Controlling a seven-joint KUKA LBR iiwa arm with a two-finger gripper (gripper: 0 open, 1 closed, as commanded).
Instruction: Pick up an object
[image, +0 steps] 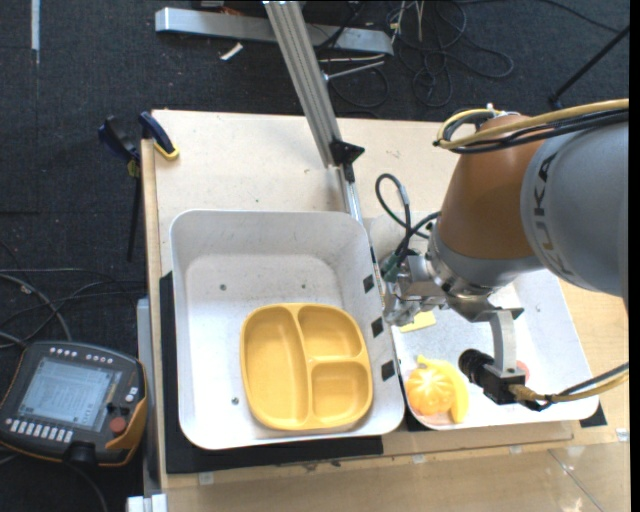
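Fingers hidden under the arm's wrist, state untellable, hover just above-left of the orange-yellow object in the right bin.

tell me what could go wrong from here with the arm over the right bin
1. The arm hangs over much of the right bin, so the camera may miss what lies beneath it.
2. The orange fruit sits in the bin's near corner, close to the wall; a grab there may strike the rim.
3. The yellow divided tray in the left bin looks wide and flat, probably hard to pinch.

The arm is thick and rounded, grey with a broad orange band; yellow and black cables loop over it.
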